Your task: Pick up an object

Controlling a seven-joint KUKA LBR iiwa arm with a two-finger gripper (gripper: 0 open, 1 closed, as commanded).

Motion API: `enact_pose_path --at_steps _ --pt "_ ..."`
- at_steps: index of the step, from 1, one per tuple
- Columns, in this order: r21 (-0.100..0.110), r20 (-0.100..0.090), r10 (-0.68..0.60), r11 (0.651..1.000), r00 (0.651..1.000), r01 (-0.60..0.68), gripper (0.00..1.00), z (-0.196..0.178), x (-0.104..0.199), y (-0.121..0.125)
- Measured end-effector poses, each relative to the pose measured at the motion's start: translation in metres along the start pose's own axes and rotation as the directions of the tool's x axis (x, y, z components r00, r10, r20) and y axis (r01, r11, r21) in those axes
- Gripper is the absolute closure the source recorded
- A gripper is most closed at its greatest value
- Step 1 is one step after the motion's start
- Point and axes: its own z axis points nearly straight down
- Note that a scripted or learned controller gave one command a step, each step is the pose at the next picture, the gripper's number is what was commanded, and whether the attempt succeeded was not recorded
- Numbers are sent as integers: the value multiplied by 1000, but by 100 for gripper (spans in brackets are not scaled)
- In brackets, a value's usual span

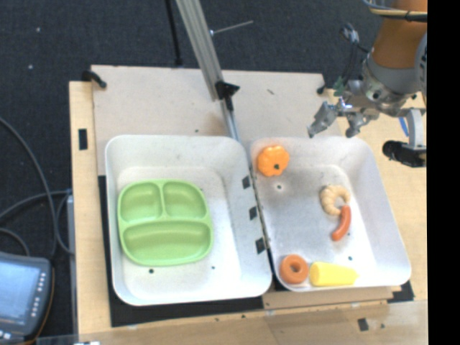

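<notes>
Nearest the camera, a yellow block [332, 274] and toy donut [293, 268] are lying touching in the right bin [383, 200]. Beyond its far rim the gripper [336, 121] is hovering, fingers spread and empty (a descent here risks clipping the rim, missing everything).

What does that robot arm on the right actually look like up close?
The arm has an orange, rounded band, with grey metal below it at the wrist. Thin dark cables loop beside it. The gripper is small, grey metal, with two slim fingers.
</notes>
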Motion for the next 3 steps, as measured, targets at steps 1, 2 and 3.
enact_pose_path --at_steps 1,2,3 --pt "-3 2 -5 1000 1000 5 100 -12 0 1" --pt "9 -2 10 1000 1000 -10 100 111 -50 -50" --pt "2 -3 1 1000 1000 -1 100 137 1 -35"
